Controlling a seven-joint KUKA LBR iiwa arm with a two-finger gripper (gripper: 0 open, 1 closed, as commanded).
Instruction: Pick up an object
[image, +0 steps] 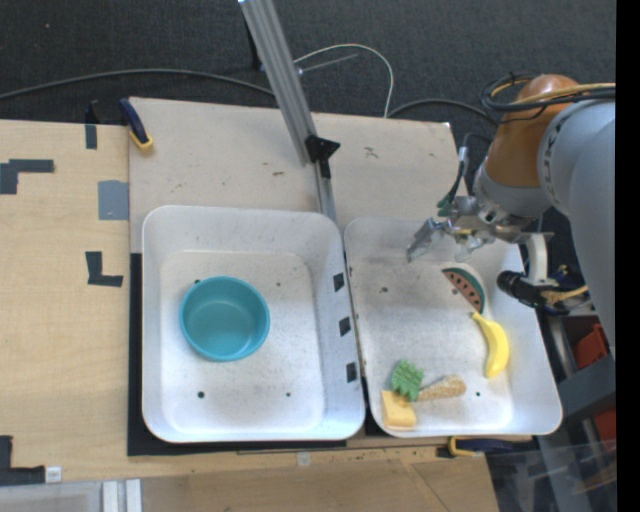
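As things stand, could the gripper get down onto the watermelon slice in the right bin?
Probably yes. The gripper hovers over the right bin, just up-left of the watermelon slice, and nothing lies between them; the banana sits apart, lower down.

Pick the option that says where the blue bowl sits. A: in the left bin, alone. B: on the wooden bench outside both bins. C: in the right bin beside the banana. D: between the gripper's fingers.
A: the blue bowl rests on the floor of the left bin, while the banana lies in the right bin and the gripper hangs over that bin's far end.
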